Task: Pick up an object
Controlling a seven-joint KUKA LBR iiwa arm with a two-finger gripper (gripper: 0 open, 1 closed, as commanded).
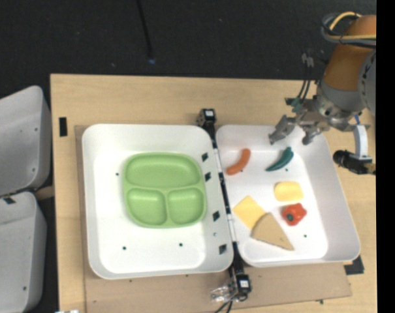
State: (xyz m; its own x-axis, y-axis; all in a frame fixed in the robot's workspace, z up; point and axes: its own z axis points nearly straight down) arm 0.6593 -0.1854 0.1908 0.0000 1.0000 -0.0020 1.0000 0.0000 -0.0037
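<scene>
Right white bin contains six loose items lying flat and apart: orange sausage-shaped piece, dark green curved pepper-like piece, yellow rounded block, small red tomato-like piece. Yellow square slab lies just beside tan wedge-shaped slice, near the front.

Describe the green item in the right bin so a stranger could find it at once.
Look in the right bin, the one without the green divided plate. Near its far edge, just under the gripper, lies a small dark green pepper. It is the only green, curved piece there; the sausage beside it is orange.
</scene>
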